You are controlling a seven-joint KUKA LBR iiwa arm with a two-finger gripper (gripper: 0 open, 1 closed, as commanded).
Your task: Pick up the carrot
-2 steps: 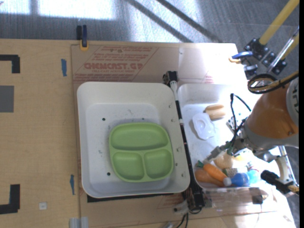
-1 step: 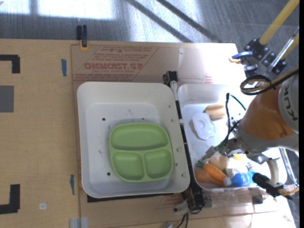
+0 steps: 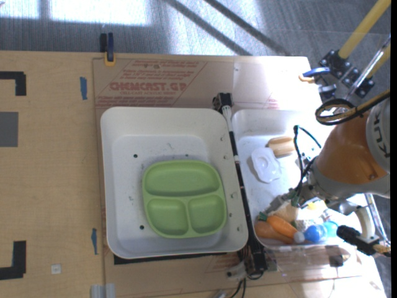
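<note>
1. Since the camera looks down at a slant, the nearest stuff sits at the bottom edge: the carrot (image 3: pixel 277 228) lies on its side in the near corner of the right bin (image 3: pixel 248 135), orange with a bit of green at its left end, right by the divider between the two bins.
2. Just to the carrot's right there's a small blue ball-like thing (image 3: pixel 314 233) and some pale bits I can't make out.
3. Above that clutter hangs the pincer (image 3: pixel 296 197), coming in from the right on the grey arm with its orange band (image 3: pixel 347 151). It's over the carrot end of the bin, but nothing visibly sits between its fingers, and honestly I can't tell if it's spread or closed; too much wrist and cable in the way.
4. Left bin (image 3: pixel 118 166) holds a green divided plate (image 3: pixel 183 198), three compartments, sitting flat toward the near side.
5. Further back in the right bin: a white lid-like piece (image 3: pixel 265 165), then a tan bread-roll-looking item (image 3: pixel 281 145) beyond it.
6. Farthest back, the cardboard-covered table (image 3: pixel 49 166) has red printing and a blue-and-yellow clamp (image 3: pixel 109 47) on its far edge.
</note>
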